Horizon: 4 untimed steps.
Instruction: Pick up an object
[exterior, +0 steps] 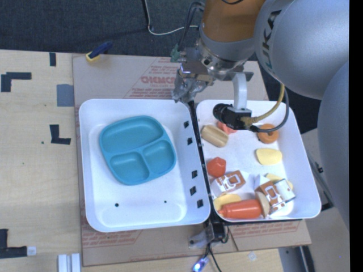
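We see gripper above bins' shared rim, fingers' state unclear; blue plate in left bin.

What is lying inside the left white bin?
The left bin holds a blue divided plate, its three compartments bare. Whatever is under the plate is covered and cannot be seen.

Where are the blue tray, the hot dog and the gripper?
blue tray (137,149): camera view, on its central divider.
hot dog (243,209): camera view, on the sausage's middle.
gripper (184,93): camera view, at its fingertips.
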Tool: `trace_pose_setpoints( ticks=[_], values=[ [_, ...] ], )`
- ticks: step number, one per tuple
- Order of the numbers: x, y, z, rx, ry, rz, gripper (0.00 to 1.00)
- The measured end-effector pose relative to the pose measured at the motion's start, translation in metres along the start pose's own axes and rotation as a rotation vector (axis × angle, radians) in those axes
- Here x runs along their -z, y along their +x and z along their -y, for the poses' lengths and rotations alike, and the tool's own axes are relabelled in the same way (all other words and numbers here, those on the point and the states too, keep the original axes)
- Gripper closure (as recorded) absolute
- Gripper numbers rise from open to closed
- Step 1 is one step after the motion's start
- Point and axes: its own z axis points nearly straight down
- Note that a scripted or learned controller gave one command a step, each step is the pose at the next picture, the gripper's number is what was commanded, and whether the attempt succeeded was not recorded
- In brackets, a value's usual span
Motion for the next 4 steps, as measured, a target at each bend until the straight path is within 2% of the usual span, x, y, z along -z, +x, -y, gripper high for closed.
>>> trace_pose_setpoints(
  ticks=[1,2,3,4],
  values=[
    [-0.117,-0.007,0.006,-0.004,0.023,0.006,1.00],
    [-0.188,-0.008,0.034,-0.003,0.023,0.005,1.00],
    [-0.058,0.006,0.046,0.001,0.001,-0.001,1.00],
    [-0.174,-0.049,0.013,-0.009,0.021,0.007,1.00]
  ],
)
